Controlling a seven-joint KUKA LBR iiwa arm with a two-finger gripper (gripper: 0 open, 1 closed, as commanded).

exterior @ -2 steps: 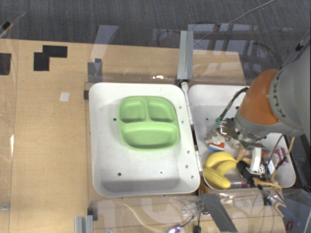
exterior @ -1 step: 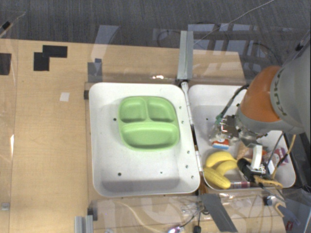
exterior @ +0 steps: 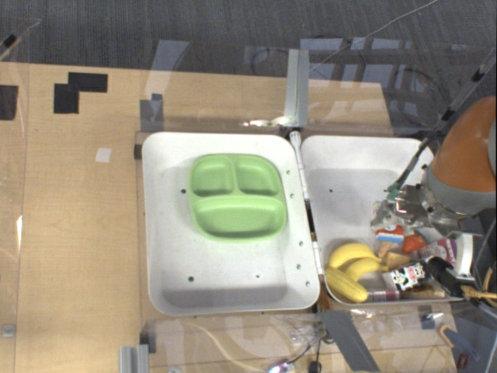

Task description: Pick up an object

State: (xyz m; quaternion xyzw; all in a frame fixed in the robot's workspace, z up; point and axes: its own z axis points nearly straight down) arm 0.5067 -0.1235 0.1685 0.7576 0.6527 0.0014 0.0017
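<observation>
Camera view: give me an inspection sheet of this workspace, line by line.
Surface: wooden bench bearing two shallow white bins, left bin, right bin.
Job's things: yellow bananas among small packaged items in the right bin's near corner.
Clutter: green three-compartment plastic tray in the left bin.
Grippers: two-finger gripper low over the pile; grasp cannot be told.
Cables: thin cable across the grey floor.
Surroundings: black markers on the bench.
</observation>
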